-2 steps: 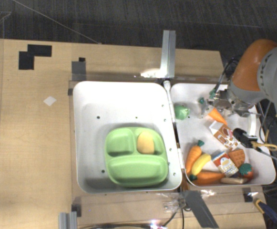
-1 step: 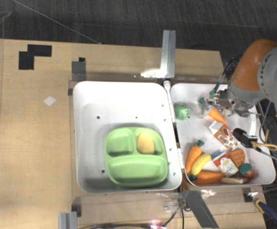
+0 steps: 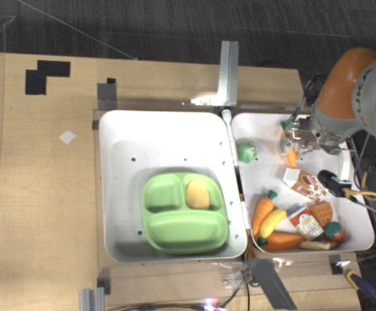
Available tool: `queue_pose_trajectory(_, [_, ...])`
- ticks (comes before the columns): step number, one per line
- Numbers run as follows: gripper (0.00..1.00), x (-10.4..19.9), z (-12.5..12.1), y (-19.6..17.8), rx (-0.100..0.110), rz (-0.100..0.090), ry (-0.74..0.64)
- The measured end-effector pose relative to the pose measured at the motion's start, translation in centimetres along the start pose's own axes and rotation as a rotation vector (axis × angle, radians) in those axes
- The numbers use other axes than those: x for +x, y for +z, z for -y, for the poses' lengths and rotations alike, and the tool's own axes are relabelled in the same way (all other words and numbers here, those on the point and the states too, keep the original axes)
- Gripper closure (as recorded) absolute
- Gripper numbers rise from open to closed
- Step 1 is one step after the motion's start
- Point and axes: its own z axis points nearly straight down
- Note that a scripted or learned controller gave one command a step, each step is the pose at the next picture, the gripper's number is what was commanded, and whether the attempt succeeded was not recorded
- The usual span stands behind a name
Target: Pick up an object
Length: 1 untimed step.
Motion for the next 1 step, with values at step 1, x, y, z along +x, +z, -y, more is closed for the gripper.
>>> queue_pose_trajectory(1, [1.00, 6.04, -0.46, -7.20, 0.009, 0.002, 0.031])
